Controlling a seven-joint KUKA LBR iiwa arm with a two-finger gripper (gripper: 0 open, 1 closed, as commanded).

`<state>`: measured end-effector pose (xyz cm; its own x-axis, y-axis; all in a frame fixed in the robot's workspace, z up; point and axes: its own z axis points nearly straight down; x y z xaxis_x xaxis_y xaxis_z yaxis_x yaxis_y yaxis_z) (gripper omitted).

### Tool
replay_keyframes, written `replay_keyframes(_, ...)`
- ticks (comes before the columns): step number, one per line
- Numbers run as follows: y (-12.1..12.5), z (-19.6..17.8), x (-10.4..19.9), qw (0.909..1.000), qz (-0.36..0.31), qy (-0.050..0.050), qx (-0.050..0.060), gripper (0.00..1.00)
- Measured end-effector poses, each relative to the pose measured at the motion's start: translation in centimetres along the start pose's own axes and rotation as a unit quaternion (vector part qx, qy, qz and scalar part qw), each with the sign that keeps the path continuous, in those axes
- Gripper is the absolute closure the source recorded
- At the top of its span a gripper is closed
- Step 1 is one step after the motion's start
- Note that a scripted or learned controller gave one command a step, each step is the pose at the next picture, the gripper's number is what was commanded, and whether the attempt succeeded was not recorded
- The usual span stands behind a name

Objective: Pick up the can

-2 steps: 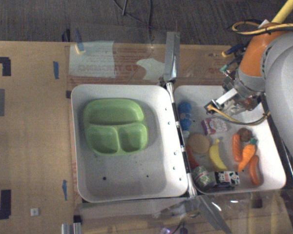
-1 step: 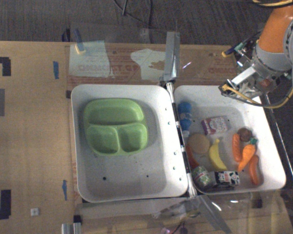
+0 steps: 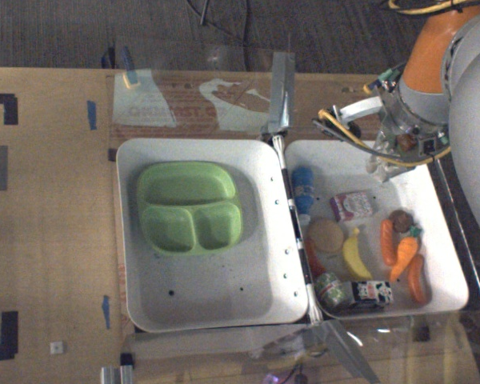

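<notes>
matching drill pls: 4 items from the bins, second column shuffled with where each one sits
Items:
1. green tray
2. can
3. banana
4. blue bottle

Places:
A. right bin, far end by the divider
B. left bin
C. right bin, near corner by the divider
D. right bin, middle, right of the round tan item

Pairs: 1-B, 2-C, 3-D, 4-A

Wooden bench (image 3: 48,238), two white bins (image 3: 136,286) side by side, apparently touching
</notes>
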<state>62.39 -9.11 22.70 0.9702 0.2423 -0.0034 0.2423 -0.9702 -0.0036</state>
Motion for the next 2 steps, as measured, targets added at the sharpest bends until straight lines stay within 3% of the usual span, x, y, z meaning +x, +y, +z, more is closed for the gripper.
replay_keyframes(1,-9.0,-2.0,-0.1,0.9998,0.022,0.001,-0.001,1.00)
replay_keyframes(2,-7.8,-4.4,-4.6,0.9983,-0.059,-0.001,-0.001,1.00)
